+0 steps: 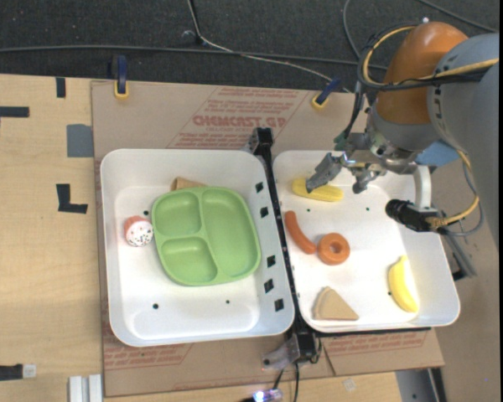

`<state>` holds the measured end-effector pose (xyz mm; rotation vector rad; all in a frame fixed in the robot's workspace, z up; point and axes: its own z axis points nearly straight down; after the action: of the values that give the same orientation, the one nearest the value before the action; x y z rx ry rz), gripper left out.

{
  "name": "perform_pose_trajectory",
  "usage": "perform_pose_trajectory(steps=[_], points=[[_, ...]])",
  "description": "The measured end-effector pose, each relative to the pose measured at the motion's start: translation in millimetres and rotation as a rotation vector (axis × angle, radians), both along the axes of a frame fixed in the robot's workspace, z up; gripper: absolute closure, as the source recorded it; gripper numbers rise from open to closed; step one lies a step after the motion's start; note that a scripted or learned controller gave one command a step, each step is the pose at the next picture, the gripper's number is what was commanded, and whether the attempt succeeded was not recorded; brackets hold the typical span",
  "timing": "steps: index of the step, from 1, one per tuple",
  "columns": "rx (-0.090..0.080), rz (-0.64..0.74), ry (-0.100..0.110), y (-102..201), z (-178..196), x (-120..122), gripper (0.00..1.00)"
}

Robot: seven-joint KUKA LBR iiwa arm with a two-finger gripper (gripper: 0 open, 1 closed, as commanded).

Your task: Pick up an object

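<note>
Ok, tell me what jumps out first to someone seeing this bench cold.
The bright green divided plate filling much of the left bin grabs the eye first, with a small white and red ball beside it. Next comes the grey arm with its orange band reaching in from the right, its gripper open just above a yellow piece at the far side of the right bin.

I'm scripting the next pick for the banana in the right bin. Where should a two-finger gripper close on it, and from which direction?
Grip the banana across its narrow width at mid-length, coming straight down from above. It lies flat and curved, running roughly toward and away from the camera, so the fingers should close from its left and right sides. It sits close to the right bin's right wall, so finger room there is probably tight.
</note>
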<state>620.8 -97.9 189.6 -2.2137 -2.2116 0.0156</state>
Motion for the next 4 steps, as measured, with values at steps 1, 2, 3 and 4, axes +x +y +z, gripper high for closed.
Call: perform_pose_trajectory(steps=[1, 2, 3, 4], points=[[-0.001, 0.003, -0.014, 0, 8, 3, 0.00], [-0.003, 0.003, -0.010, 3, -38, -5, 0.00], [-0.003, 0.003, -0.010, 5, -92, 4, 0.00], [-0.004, 0.003, -0.014, 6, -105, 4, 0.00]])
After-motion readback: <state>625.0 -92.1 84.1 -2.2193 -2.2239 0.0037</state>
